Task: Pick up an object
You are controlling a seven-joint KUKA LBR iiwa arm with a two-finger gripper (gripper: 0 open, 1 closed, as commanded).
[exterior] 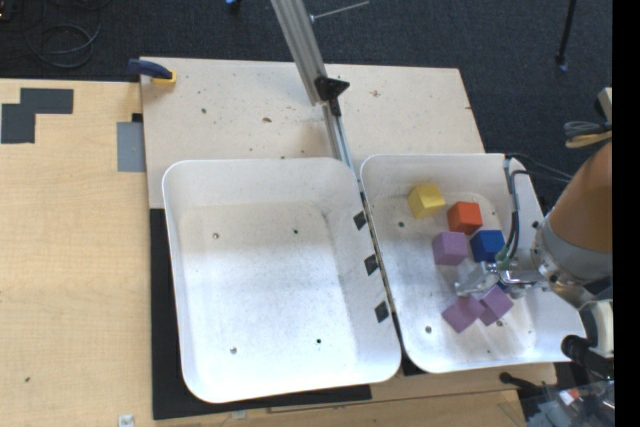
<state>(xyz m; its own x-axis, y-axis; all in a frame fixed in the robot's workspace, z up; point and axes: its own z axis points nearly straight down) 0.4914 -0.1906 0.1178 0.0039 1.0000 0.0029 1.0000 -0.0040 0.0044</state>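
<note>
Hovering in your right bin [420,355], the gripper [487,283] sits above purple blocks [478,308]; finger state undeterminable.

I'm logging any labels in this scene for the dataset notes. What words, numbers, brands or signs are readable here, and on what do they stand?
None: no readable text, number or brand mark stands on anything.
The yellow block, orange block, blue block and purple blocks have plain faces.
The white bins carry dark specks, not writing.
The black tabs on the divider between the bins are blank.
</note>
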